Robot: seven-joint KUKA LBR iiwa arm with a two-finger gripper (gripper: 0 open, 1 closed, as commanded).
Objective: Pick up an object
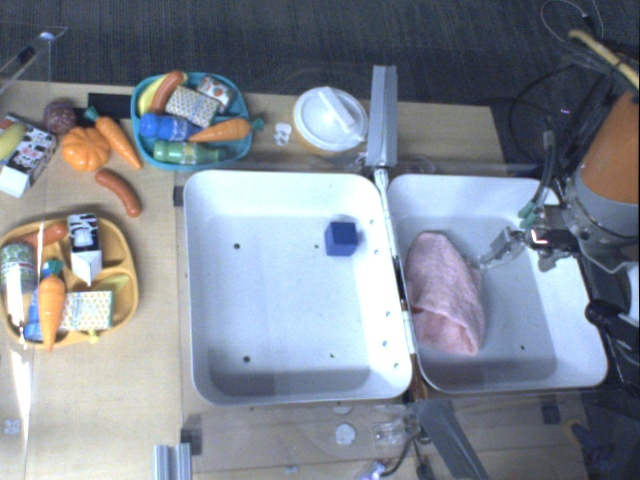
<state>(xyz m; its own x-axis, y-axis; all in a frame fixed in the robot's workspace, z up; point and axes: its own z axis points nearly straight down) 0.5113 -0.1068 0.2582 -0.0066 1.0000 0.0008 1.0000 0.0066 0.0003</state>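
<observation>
Nothing is lifted yet: the tool [497,250] hovers just right of the soft pink cloth bundle [444,291]; its opening cannot be told.

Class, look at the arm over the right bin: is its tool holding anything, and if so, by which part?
Nothing is held. The tool hangs over the right bin, beside the pink cloth bundle, with nothing between its fingers.
</observation>
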